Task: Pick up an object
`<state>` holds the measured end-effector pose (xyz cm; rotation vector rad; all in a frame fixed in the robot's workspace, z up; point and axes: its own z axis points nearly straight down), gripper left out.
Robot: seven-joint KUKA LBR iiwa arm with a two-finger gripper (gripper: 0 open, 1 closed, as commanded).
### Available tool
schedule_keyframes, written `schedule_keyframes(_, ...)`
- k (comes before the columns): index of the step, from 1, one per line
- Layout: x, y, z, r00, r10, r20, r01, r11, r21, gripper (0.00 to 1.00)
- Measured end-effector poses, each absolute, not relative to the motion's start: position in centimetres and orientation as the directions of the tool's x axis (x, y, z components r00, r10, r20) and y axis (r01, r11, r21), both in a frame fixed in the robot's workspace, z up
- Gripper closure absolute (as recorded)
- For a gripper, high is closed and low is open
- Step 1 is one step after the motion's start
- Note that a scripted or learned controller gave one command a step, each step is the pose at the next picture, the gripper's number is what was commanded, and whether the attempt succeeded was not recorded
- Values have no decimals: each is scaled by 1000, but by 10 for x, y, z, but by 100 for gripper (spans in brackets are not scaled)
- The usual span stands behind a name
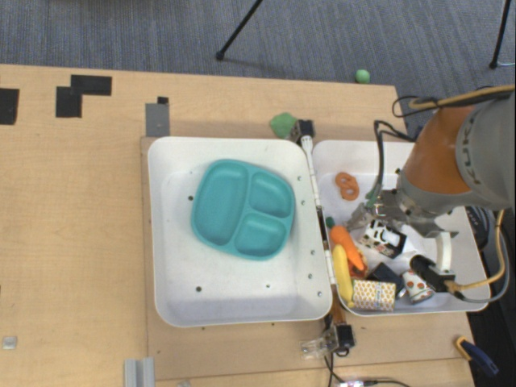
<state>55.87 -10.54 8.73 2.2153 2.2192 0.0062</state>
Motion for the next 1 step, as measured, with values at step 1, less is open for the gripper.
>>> schedule_keyframes(1,540,-95,88,-1,1000,-3,1000,1,13,0)
